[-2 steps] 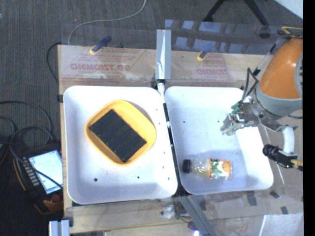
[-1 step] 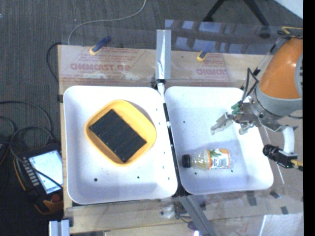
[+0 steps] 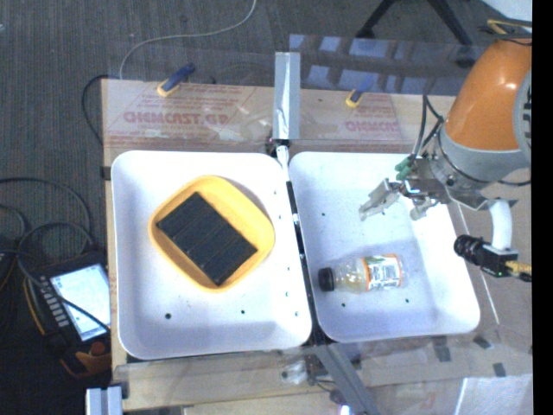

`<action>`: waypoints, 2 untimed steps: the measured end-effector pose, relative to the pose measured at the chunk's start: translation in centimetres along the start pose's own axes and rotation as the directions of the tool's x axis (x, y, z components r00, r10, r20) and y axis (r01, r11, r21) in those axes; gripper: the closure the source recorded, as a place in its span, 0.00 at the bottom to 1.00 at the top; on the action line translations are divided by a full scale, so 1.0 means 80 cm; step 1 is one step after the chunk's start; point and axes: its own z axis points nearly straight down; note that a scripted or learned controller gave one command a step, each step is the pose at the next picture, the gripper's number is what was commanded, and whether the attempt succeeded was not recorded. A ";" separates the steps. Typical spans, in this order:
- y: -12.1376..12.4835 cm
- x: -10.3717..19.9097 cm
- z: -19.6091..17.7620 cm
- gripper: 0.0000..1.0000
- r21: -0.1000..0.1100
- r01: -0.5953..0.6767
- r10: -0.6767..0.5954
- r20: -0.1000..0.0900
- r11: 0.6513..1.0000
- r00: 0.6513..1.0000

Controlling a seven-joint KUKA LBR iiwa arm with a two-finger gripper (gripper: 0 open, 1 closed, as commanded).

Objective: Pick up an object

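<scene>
Left shallow white plastic bin (image 3: 130, 318): yellow rounded tray with dark ribbed square insert (image 3: 212, 232), roughly centre. Right shallow white plastic bin (image 3: 449, 314): clear plastic bottle with black cap and orange label (image 3: 363, 274) lying on its side at 6 o'clock, cap pointing to 9. Two-finger metal gripper (image 3: 390, 194) at 12–1 o'clock above bottle, well apart, fingers spread, nothing between.

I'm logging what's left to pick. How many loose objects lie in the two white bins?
2. A yellow tray with a dark panel lies in the left bin; a small bottle lies on its side in the right bin. The arm may hide something.
</scene>
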 end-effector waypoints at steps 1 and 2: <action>-0.039 -0.005 0.148 0.00 0.004 0.009 -0.009 -0.004 1.000 1.000; -0.055 -0.002 0.207 0.00 0.000 0.106 -0.106 -0.003 0.994 0.994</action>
